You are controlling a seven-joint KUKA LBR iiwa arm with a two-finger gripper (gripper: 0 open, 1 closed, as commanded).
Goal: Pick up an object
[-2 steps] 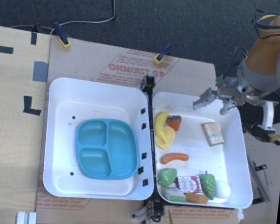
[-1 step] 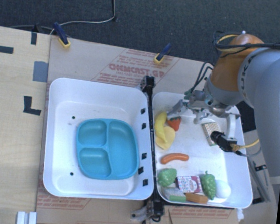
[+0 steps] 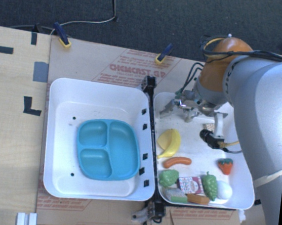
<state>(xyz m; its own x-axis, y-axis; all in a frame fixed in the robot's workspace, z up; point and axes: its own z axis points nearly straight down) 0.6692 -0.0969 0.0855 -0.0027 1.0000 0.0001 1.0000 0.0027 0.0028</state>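
arm: the grey arm (image 3: 264, 109) is reaching in from the right and leaning over the right bin (image 3: 246, 191), so it's clearly working that bin's pile and not the other one.

gripper: the gripper (image 3: 188, 110) is hanging over the back end of the right bin, above bare white floor, with the toys sitting nearer the front. Looks to me like it's lining up a descent rather than grabbing yet.

fingers: honestly can't tell if they're open or closed from this angle, too much metal and cable jumbled together. Nothing is showing between them.

pickable stuff: all of it is sitting in the right bin. The banana (image 3: 169, 142) is lying nearest the gripper by the divider, the sausage (image 3: 176, 161) just in front of it, the strawberry (image 3: 225, 165) off on its own by the right wall.

front pile: the green veg (image 3: 169, 178), the small box (image 3: 190, 184) and a white egg-ish thing (image 3: 223, 191) are crowding together at the front wall, touching each other. I'm guessing that makes a clean grab harder there.

best bet: banana, since it's lying clear on top with room around it.

left bin: the left bin (image 3: 61, 94) is holding a blue tray (image 3: 108, 149), lying flat with its compartments up.

tabletop: the tabletop (image 3: 6, 133) is carrying both bins side by side on cardboard.
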